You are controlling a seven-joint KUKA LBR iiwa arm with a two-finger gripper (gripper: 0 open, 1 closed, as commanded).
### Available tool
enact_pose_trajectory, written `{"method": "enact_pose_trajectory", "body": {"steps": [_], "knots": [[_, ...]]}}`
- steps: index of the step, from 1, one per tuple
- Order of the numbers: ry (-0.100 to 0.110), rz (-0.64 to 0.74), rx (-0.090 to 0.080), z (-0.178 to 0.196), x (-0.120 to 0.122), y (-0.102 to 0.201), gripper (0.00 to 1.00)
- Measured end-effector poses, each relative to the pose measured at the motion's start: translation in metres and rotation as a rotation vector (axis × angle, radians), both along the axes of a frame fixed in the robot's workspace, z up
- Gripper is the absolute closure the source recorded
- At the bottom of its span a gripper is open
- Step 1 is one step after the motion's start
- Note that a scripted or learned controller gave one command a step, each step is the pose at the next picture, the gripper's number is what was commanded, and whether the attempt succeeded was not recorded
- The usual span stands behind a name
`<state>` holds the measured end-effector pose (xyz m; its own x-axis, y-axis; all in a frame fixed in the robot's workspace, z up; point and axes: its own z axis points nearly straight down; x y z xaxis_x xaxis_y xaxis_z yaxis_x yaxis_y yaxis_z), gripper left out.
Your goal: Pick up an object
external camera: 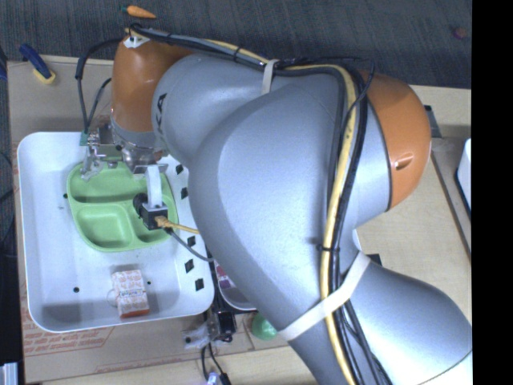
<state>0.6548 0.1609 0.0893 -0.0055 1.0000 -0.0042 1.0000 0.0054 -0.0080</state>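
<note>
camera view: arm [304, 207] takes up most of the frame, coming in from the right and bending across toward the left bin [32, 215]. big grey link in the middle, orange joint cap on the right, orange band above the wrist at upper left. black and yellow cables run along the top of the link and down its right side, held with white ties.

gripper [103, 152] sits low over the upper end of the green tray [108, 215], at the top of the left bin. metal parts there are small and partly hidden by the wrist; cannot tell the claw's state, and nothing can be seen held in it.

green tray is a divided, kidney-shaped dish lying flat in the upper half of the left bin, two compartments visible. a black bracket hanging off the arm overlaps its right edge.

small wrapped packet [131, 292], white with red-brown print, lies flat on the bin floor near the bottom edge, apart from the tray.

right bin mostly covered by the arm; a green round thing [264, 327] peeks out under the link at bottom centre.

surface: light wood-tone bench, cardboard strip with red print along the left bin's lower edge. blue-and-yellow clamp [36, 62] at the bench's top-left corner. dark grey carpet beyond the bench along the top.
</note>
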Motion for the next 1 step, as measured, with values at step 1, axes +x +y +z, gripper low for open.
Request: {"method": "enact_pose_trajectory", "body": {"steps": [1], "knots": [[0.010,0.003,0.015,0.0022,-0.0014,-0.0511,0.00]]}}
